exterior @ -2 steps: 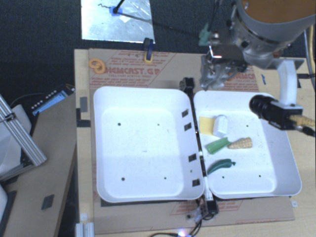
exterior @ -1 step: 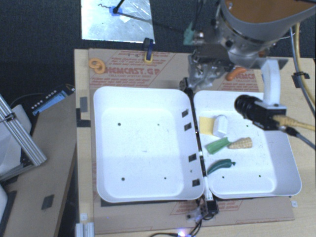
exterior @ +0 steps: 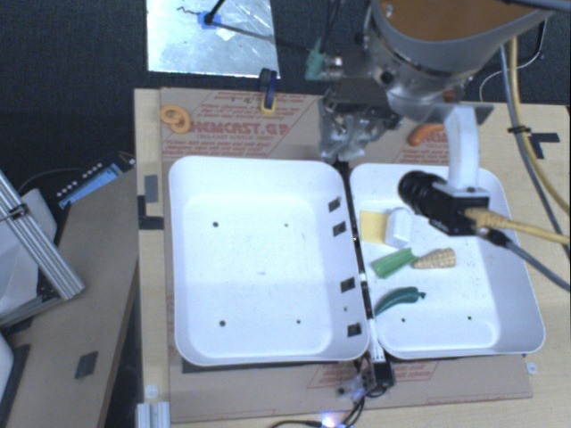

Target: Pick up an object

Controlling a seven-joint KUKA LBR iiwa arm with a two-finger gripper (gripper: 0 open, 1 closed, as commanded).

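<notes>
End effector (exterior: 350,145) above the bins' far edge; whether open or closed cannot be told. Right bin (exterior: 508,328) holds yellow block (exterior: 375,226), corn cob (exterior: 434,259), two green vegetables. Red cardboard lettering is illegible.

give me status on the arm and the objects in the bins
Gripper above bins' far edge, holding nothing visible. Yellow wedge-shaped block, green items, corn-like piece untouched in right white bin. Nothing blocking.
</notes>
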